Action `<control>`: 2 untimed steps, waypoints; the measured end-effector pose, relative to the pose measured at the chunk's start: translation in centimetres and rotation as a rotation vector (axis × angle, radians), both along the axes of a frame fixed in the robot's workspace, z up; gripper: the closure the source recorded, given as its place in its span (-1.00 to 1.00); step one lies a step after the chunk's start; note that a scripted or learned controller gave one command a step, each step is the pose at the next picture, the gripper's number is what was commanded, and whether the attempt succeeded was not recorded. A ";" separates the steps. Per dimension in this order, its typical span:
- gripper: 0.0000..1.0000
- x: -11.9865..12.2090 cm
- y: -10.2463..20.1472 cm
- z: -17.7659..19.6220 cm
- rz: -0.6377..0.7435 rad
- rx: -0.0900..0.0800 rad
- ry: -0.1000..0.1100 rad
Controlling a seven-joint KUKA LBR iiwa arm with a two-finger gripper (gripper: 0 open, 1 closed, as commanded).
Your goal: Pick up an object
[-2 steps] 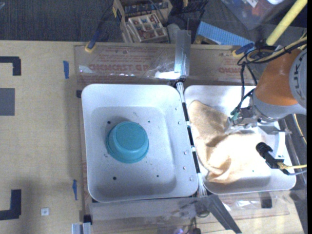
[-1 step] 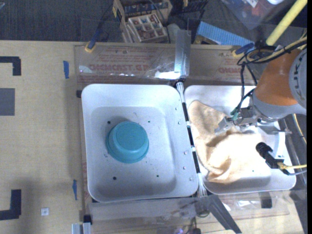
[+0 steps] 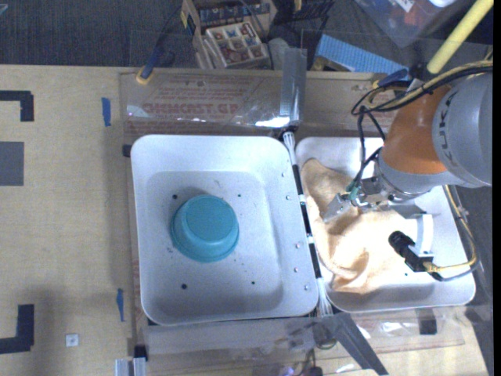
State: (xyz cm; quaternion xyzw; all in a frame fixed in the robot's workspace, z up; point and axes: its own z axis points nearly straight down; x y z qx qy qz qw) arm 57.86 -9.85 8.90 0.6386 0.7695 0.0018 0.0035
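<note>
- While the arm point(image 3: 438, 143) is reaching in from the right, its end effector point(image 3: 350, 200) is hanging low over the right bin point(image 3: 458, 288), down at the crumpled tan cloth point(image 3: 352, 237) that is lying across that bin's left half.
- Whether the end effector is spread or pressed together, I cannot tell; the wrist and cabling are hiding its tips, and nothing is visibly pinched.
- 2 candidate objects are lying within reach: the tan cloth directly under the tool, and a teal bowl point(image 3: 205, 227) sitting upside down in the middle of the left bin point(image 3: 149, 163), well apart from the arm.
- Judging by the pose, the step in hand is the descent or the closing on the cloth, not yet a lift.
- For the next move, a firm pinch on a raised fold near the cloth's upper edge seems needed, then a straight rise; soft fabric may be slipping out if only a thin layer is caught.
</note>
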 end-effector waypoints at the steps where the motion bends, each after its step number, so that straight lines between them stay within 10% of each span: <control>1: 1.00 0.1 -0.2 1.1 -0.005 0.000 -0.006; 2: 1.00 7.5 1.8 9.7 0.447 -0.003 0.003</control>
